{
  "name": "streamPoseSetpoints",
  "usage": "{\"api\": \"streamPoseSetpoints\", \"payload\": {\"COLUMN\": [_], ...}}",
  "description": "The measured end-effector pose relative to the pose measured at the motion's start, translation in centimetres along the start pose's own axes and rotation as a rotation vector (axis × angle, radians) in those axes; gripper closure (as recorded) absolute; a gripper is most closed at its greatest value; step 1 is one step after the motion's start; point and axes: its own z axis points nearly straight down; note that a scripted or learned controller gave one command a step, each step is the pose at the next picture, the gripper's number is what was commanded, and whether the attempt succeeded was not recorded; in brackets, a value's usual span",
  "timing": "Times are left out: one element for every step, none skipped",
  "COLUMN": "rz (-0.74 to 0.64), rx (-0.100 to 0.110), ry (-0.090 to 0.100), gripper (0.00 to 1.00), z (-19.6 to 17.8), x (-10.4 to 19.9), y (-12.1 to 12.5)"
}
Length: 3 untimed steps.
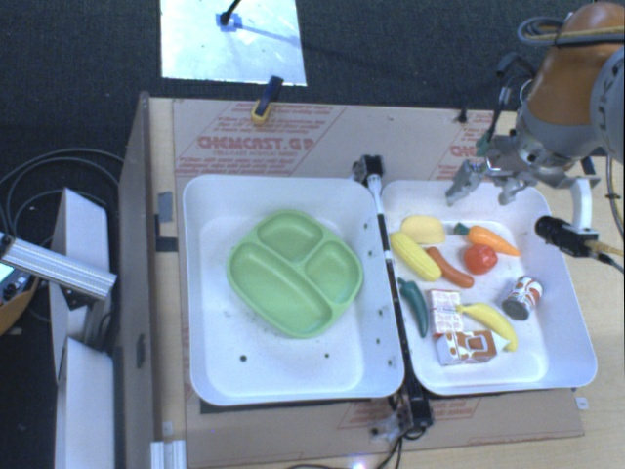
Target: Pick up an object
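Nearest the lower edge, the right bin (566,360) holds a small printed carton (459,335); its print is too small to read. A banana (491,322) lies just beside it and a small can (522,296) toward the right wall. Farther in sit a green pepper (415,306), a sausage (449,267), a tomato (479,258), a corn cob (414,254), a carrot (493,239) and a pale yellow piece, perhaps a potato (423,229). Bare floor shows along this bin's near and right edges. The left bin (215,360) bears a green divided plate (295,272) with free room all round. At the right bin's far rim the gripper (487,182) hangs with fingers apart, gripping nothing. Beyond, the board (293,135) reads CHEMCAST GP.
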Motion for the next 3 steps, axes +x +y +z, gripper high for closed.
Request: {"api": "streamPoseSetpoints", "payload": {"rz": [0.005, 0.005, 0.002], "rx": [0.004, 0.006, -0.002], "ry": [-0.001, 0.000, -0.001], "gripper": [0.00, 0.00, 1.00], "z": [3.7, 13.3, 11.7], "x": [-2.6, -5.2, -5.1], "y": [-2.6, -4.6, -4.3]}}
